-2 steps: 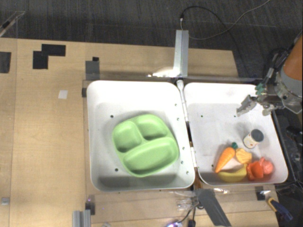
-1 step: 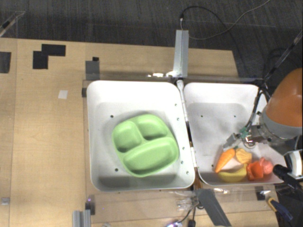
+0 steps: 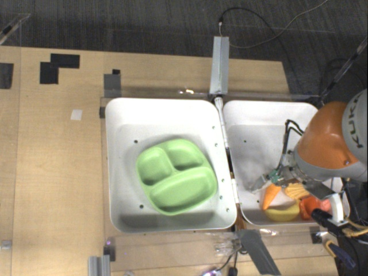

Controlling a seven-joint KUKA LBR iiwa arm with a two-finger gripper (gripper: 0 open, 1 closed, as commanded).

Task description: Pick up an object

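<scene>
Wood-topped bench, two white bins. Right bin (image 3: pixel 253 125): gripper (image 3: pixel 280 176) low over glossy toy food, orange carrot (image 3: pixel 269 195) just below it, yellow banana (image 3: pixel 283 213) beside. Finger state: cannot tell.

Wooden bench (image 3: pixel 52 171) — pale, with black patches (image 3: pixel 57 66) near the far left. Bearing two shallow white bins side by side: left bin (image 3: pixel 118 154), right bin (image 3: pixel 253 125) — rims touching.

No legible text or labels anywhere.
</scene>
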